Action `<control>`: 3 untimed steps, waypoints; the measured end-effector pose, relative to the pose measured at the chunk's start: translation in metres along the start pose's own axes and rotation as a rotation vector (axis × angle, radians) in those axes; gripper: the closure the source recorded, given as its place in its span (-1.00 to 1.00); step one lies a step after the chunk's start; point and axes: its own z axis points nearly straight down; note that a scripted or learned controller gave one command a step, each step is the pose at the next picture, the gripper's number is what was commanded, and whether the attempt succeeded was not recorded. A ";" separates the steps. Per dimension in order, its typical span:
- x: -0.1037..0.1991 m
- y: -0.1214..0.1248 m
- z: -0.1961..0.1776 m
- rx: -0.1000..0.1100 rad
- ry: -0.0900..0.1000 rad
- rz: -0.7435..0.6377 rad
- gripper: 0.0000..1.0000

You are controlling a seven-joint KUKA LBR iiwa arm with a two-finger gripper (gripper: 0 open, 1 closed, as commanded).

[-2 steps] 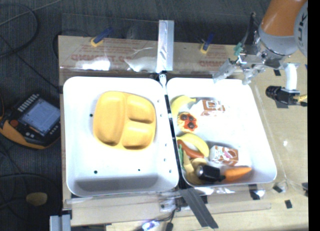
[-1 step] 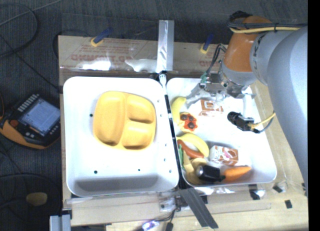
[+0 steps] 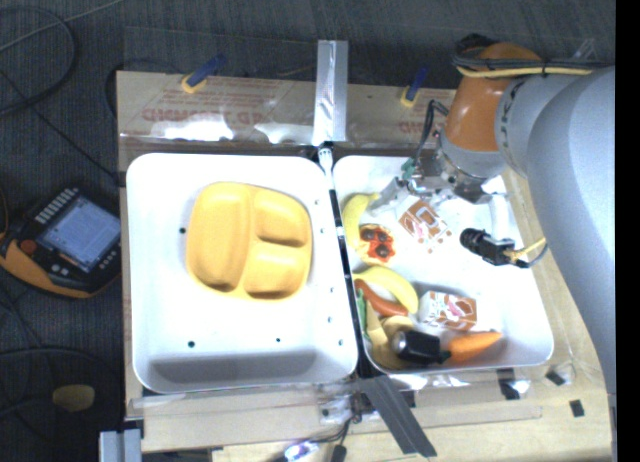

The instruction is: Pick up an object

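Though blurred, seemingly orange-white packet point(image 3: 422, 222)

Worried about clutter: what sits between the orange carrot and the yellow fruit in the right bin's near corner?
In the camera view, a black object lies beside the carrot.

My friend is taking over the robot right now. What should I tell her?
Gripper: over the far end of the right bin, with nothing visibly held.
Things: an orange-and-white packet lies just in front of the gripper. A banana, a carrot and a black object lie at the near end of the same bin. A yellow tray sits alone in the left bin.
Done: nothing lifted yet.
Left: grab one object and raise it. The packet looks closest.
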 end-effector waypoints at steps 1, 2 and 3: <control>0.001 0.001 -0.010 0.001 0.003 -0.001 1.00; -0.010 0.015 -0.001 0.001 0.004 -0.249 1.00; -0.006 0.012 -0.038 0.010 0.006 -0.327 1.00</control>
